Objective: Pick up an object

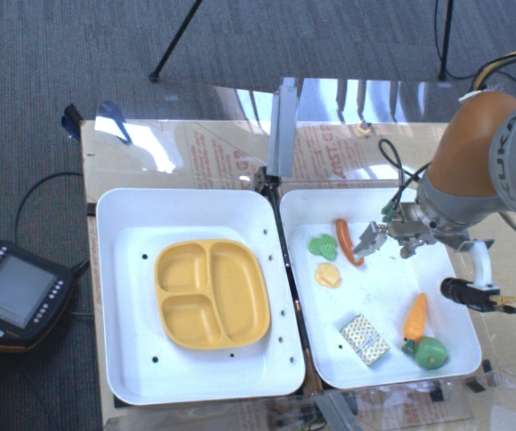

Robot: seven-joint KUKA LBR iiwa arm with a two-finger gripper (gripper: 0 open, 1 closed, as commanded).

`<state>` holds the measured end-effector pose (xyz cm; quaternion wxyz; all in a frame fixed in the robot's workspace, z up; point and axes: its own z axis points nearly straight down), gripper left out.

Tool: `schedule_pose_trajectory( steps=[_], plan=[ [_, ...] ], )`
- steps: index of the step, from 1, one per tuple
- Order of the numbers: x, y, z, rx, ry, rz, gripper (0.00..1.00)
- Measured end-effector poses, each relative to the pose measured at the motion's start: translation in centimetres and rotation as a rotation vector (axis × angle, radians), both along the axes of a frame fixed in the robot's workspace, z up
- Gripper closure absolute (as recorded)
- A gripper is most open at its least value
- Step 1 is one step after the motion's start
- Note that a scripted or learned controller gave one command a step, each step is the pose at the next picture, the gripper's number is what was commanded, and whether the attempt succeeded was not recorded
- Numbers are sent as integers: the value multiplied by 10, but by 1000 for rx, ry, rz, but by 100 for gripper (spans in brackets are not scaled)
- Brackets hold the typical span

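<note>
Grey carpet surrounds a counter [195, 151] topped with cardboard and clear film, and two shallow white bins sit on it side by side. From the right of the frame the arm [473, 160] reaches over the right bin [311, 206], its orange band high above the wrist.

The gripper [371, 239] hangs low over the upper middle of that bin, its two fingers apart with nothing between them. One fingertip is just beside the right edge of a red sausage [346, 241], which lies almost upright in the picture, slim, glossy and slightly bent. With the fingers spread this near it, the sausage looks like the piece being lined up, though the gripper seems offset to one side of it, not straddling it.

Touching the sausage on its left is a green leafy piece [323, 247], and just below that lies a pale yellow lump [328, 276]. A crowded spot like this could let a finger nudge a neighbour. Further down the bin are a patterned box [364, 338], an orange carrot [415, 317] and a green pear [432, 353] touching its lower end.

Over in the left bin [123, 209] rests a yellow divided plate [211, 293], well apart from the toys.
</note>
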<state>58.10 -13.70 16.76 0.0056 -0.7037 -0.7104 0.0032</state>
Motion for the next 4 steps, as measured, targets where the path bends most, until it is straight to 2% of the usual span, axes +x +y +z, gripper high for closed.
schedule_pose_trajectory(
  steps=[1,2,3,4],
  plan=[
    [31,5,-74,1,3,17,0],
    [33,5,-62,3,0,15,100],
    [32,4,-62,3,1,15,0],
    [39,-15,-83,0,-5,30,0]
  ],
)
